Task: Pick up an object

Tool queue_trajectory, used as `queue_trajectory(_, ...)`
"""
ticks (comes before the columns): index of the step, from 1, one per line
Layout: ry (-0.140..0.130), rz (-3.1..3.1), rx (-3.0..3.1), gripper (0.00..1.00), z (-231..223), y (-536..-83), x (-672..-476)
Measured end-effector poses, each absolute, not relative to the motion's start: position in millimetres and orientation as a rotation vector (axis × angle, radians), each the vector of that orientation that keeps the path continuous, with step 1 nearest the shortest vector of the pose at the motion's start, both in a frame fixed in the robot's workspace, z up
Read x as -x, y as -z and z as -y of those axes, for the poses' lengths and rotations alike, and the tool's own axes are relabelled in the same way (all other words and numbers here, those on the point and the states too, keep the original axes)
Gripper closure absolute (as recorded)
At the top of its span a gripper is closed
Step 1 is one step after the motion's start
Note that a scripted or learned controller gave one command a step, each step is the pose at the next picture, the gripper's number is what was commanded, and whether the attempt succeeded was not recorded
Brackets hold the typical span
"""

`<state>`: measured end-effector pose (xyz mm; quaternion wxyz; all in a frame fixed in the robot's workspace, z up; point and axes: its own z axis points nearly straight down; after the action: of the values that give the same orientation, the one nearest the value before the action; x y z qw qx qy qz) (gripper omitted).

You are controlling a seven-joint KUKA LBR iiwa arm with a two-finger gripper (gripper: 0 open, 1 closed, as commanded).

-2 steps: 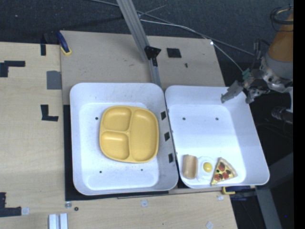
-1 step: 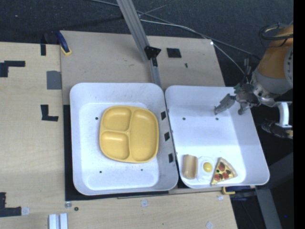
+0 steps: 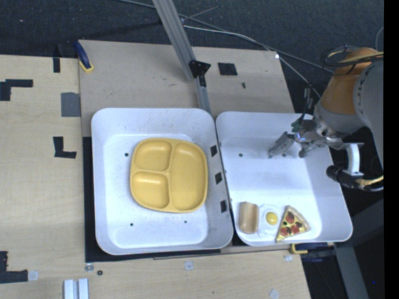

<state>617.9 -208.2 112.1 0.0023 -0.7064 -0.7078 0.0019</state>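
Claw (image 3: pixel 288 146) spread wide, holding nothing, over the right bin's (image 3: pixel 262 173) upper part — the 3 toy foods, pizza slice (image 3: pixel 292 222) included, lie well below, along the near wall.

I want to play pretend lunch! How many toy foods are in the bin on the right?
3, all in a row along the right bin's near edge: a hot dog on the left, a fried egg in the middle, and a pizza slice on the right. None looks hidden.

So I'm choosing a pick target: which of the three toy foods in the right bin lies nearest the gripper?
The pizza slice, the rightmost of the row; the fried egg and bread roll lie farther left of the gripper.
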Motion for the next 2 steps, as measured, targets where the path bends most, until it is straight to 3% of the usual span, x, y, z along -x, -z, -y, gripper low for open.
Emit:
queue_trajectory(1,-0.002,2.226,2.22,0.0,207.8,-84.6,-618.5)
queue_trajectory(2,-0.001,2.231,2.222,1.0,208.0,-97.0,-619.7)
